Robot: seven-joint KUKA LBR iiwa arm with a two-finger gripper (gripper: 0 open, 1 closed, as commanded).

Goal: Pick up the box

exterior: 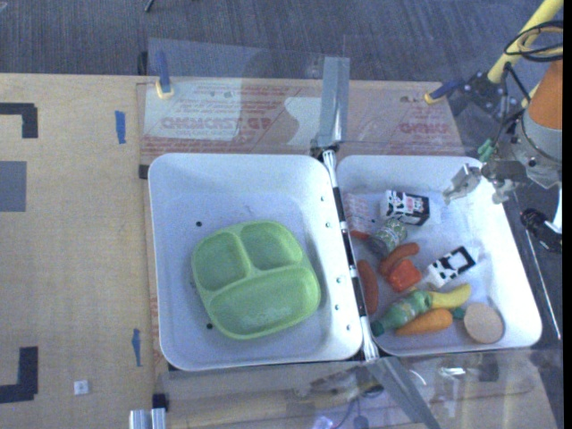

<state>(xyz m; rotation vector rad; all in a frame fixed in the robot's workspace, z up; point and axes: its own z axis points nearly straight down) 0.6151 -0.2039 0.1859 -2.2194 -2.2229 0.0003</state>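
Nearest the camera, a beige egg (483, 323), a carrot (425, 322) and a banana (451, 297) are bunched along the front of the right bin (527, 302). Just behind them a cow-print box (451, 264) is lying tilted. A second cow-print box (407, 206) is found further back, near a small can (390, 236), so two candidates are on offer tbh. In the left bin (179, 195) a green divided plate (256, 278) is parked.

Further back still, the gripper (466, 183) is seen over the right bin's far right corner, well apart from the front box and off to the right of the back one. Nothing is held in it. Whether it's spread apart or closed can't be made out, too small and blurry. The arm (541, 123) is brought in from the right and is cut off at the frame edge, orange band included.
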